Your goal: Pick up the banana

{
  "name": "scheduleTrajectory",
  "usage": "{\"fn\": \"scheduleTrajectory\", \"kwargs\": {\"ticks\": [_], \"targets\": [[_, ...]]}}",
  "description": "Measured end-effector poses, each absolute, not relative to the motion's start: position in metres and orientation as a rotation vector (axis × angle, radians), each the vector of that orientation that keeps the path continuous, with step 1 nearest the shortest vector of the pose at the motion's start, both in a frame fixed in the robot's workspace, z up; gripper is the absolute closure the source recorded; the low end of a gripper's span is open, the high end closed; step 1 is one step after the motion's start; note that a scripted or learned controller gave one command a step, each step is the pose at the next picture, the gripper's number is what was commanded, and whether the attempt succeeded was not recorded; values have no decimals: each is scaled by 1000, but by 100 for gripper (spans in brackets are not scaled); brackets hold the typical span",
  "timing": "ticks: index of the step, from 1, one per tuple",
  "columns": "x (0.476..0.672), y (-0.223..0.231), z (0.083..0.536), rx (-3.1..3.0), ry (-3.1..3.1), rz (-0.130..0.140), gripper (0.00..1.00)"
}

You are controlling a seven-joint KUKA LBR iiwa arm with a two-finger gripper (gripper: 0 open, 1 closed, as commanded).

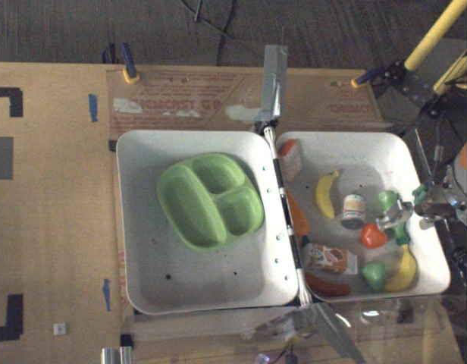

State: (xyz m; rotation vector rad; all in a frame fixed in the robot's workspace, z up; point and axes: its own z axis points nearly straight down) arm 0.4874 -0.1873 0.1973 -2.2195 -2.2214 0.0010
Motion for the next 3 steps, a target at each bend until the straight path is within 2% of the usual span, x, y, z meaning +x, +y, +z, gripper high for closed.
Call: {"fn": "scheduleTrajectory", "kwargs": {"ticks": [1, 2, 3], "targets": [[610, -150, 110, -2139, -2304, -2, 0], [646, -111, 93, -2360, -2087, -9, 0], [625, -98, 90, -2272, -2186, -7, 0]]}}
